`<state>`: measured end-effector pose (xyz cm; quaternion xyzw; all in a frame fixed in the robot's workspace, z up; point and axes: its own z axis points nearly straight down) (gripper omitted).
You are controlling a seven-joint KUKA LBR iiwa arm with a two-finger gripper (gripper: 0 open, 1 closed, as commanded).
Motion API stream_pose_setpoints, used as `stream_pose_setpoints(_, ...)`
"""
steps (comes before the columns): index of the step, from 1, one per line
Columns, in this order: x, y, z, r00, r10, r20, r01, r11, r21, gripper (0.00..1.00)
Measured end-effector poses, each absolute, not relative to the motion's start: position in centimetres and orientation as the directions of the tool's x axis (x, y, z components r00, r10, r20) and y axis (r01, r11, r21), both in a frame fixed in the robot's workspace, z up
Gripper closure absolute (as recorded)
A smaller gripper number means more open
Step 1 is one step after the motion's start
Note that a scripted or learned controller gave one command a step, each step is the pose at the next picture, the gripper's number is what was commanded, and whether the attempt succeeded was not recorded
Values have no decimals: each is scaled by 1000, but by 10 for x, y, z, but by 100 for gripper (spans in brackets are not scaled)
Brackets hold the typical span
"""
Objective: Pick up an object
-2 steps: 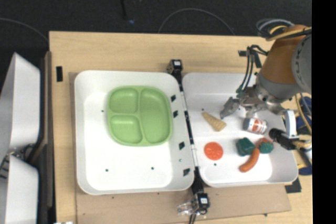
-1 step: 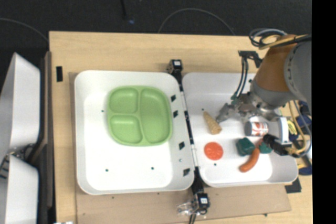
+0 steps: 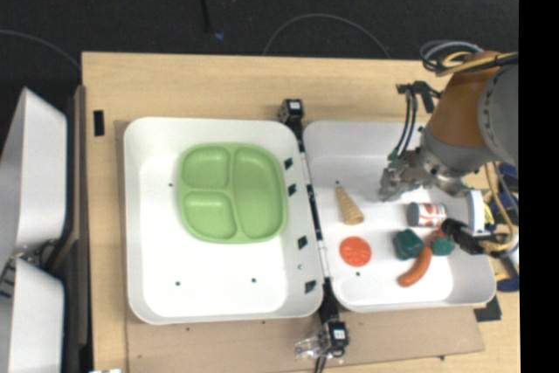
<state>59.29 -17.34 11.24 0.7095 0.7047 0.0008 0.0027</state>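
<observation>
My gripper (image 3: 392, 183) hangs low over the right bin (image 3: 367, 144), near its middle right, at the end of the grey arm with the orange band (image 3: 463, 113). A tan cone (image 3: 349, 205) lies just left of it, apart from it. A small red-and-white can (image 3: 426, 214) lies on its side just below and to the right. Toward the front sit a red round piece (image 3: 355, 252), a dark green piece (image 3: 407, 244), a teal piece (image 3: 442, 245) and an orange-red sausage shape (image 3: 416, 270). I see nothing held.
The left bin (image 3: 148, 275) holds a green divided plate (image 3: 232, 192). Black clips (image 3: 306, 214) line the wall between the bins. Cables (image 3: 445, 55) loop behind the arm at the right, and a white box (image 3: 39, 170) stands off the bench's left edge.
</observation>
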Motion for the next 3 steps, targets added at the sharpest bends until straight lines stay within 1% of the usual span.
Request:
stream_pose_setpoints(1,603,-171,171,-3,1000,-2,1000,3,7,100)
stream_pose_setpoints(2,608,-179,218,-3,1000,-3,1000,3,7,100)
stream_pose_setpoints(3,612,-189,279,-5,1000,-3,1000,5,9,100)
